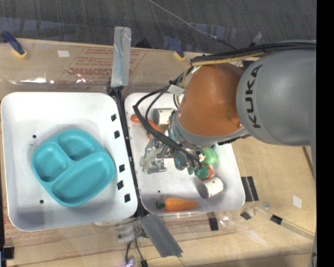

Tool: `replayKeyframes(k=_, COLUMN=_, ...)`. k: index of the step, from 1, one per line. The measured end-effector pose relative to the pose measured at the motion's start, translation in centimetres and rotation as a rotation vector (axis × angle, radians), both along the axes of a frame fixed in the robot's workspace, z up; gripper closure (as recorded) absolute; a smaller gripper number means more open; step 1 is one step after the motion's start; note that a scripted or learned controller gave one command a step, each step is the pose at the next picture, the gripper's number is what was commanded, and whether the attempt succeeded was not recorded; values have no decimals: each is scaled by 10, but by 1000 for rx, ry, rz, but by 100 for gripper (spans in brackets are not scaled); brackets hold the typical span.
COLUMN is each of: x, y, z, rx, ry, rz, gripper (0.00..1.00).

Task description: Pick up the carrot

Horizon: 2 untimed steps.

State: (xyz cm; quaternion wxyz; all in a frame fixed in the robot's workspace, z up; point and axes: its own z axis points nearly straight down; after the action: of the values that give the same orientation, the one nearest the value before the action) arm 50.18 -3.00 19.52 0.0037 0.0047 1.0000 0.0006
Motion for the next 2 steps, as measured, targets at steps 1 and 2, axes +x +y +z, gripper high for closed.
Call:
replayKeyframes(k=1, x=-18, y=-63, z=40, rx=-6, ry=2, rz=463, gripper=100)
replayKeyframes(k=2, x=-8, y=-78, z=178, rx=-11, ry=-3, rz=594, gripper=100)
